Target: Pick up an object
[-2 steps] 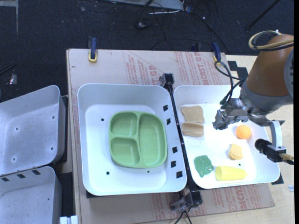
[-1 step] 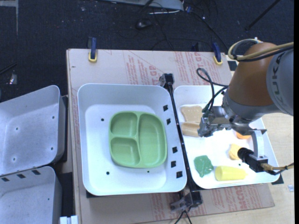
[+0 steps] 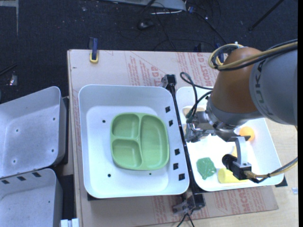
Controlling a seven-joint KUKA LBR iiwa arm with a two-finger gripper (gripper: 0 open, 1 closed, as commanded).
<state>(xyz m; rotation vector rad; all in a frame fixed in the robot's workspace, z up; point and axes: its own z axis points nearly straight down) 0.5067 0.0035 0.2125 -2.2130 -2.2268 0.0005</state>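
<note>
Bench [image 3: 123, 60]: 2 white bins, 1 green tray [image 3: 140, 141], arm over rt bin [image 3: 265, 174].

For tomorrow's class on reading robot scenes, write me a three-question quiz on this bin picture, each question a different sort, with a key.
1. True or false: the green tray lies in the right bin.
2. Which lies nearest the green lump? A) tray B) yellow piece C) orange piece
3. Fill in: the arm hangs over the ___ bin.

Key: 1 false, it lies in the left bin; 2 B; 3 right.
</note>
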